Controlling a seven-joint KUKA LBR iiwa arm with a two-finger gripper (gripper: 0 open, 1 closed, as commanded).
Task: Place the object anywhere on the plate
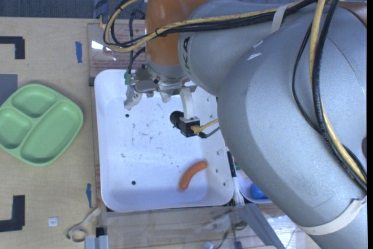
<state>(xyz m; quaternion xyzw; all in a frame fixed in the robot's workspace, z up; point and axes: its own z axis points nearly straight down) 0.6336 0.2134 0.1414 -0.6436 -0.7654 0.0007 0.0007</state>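
- Orange sausage (193, 175) lies loose at the lower right of the white bin (116, 143), well apart from the gripper (157, 93).
- Gripper hangs over the bin's upper part; jaws look spread, nothing between them.
- Picking step, I'd say: it must drop down-frame onto the sausage.
- Green plate (39, 123), three compartments, sits bare at the left.

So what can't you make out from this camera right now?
- Right-hand bin: mostly hidden under the arm; a blue thing peeks out, unidentifiable.
- Tool: too small and cluttered to read its state.
- Dark specks near the sausage: too small to identify.
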